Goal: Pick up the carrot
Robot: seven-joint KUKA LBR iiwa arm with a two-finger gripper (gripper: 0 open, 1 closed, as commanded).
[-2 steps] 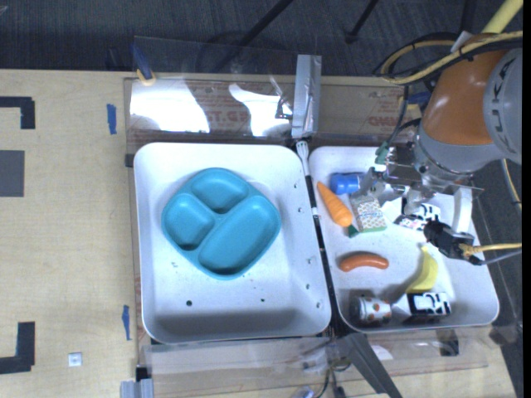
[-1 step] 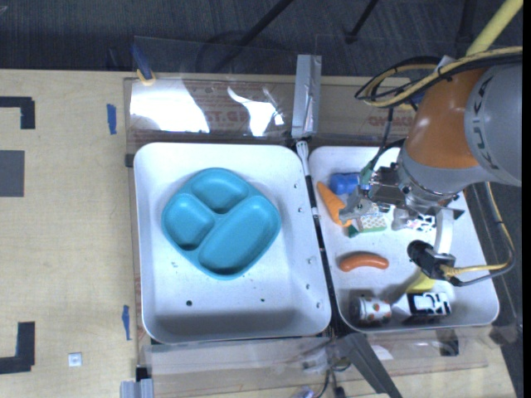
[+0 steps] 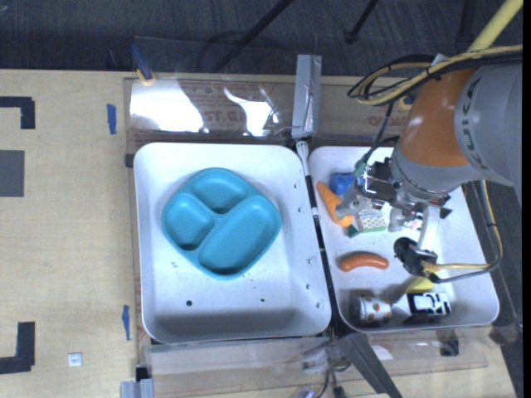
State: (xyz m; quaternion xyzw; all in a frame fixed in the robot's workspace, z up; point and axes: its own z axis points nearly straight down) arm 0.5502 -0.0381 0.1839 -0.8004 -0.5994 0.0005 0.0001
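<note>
Blue divided plate [image 3: 220, 220]; white bins [image 3: 158, 297]; orange carrot [image 3: 329, 200]; orange-red sausage [image 3: 363, 261].

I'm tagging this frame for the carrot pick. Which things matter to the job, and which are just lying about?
For the job:
carrot
gripper

Lying about:
blue divided plate in the left bin
sausage
can
blue item

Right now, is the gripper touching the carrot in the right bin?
Cannot tell. In the camera view the gripper hangs directly beside the carrot and overlaps its right edge, so neither a contact point nor a gap between them shows plainly.
</note>
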